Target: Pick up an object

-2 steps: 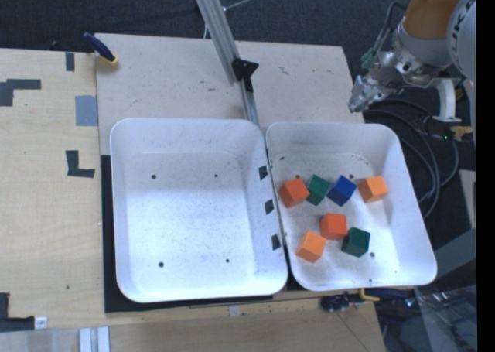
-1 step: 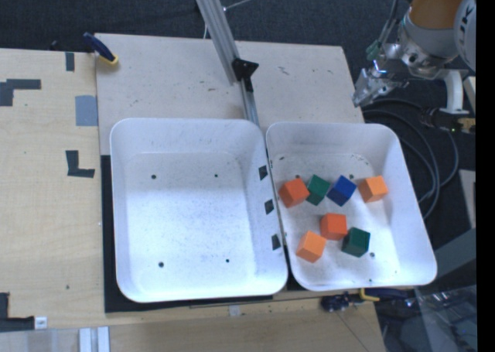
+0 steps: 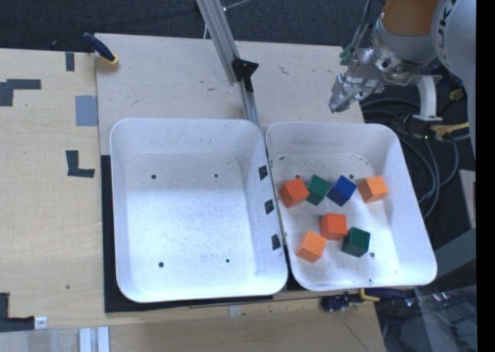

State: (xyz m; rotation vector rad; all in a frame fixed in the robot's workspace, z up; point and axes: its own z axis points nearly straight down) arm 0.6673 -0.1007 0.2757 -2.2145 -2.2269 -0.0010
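In the right-hand bin (image 3: 402, 180) you have all 7 cubes, bunched in its middle — that is where any pick has to happen. Along the upper row sit an orange cube (image 3: 293, 192), a green cube (image 3: 318, 189) touching it, a blue cube (image 3: 342, 189) just beside that, and a lighter orange cube (image 3: 373, 187) a little apart toward the right wall. Below them lie a red-orange cube (image 3: 333, 225), a dark green cube (image 3: 356, 241) close against it, and an orange cube at the front (image 3: 312, 246). The left-hand bin (image 3: 124, 188) has no cubes on its floor, so it reads as the drop side.

Your claw (image 3: 344, 95) hangs over the bare desk (image 3: 170, 80) just behind the right bin's back rim, well apart from every cube and pinching nothing. Whether its tips are spread or pressed together you cannot tell at this size and angle. That parked height looks deliberate — it leaves the camera an unblocked look at the cubes.

Judging by the layout, nothing is picked yet. The lighter orange cube and the front orange one stand freest, with room on 2 sides for the tips; the touching pair in the upper row would likely jam or shove a neighbour.
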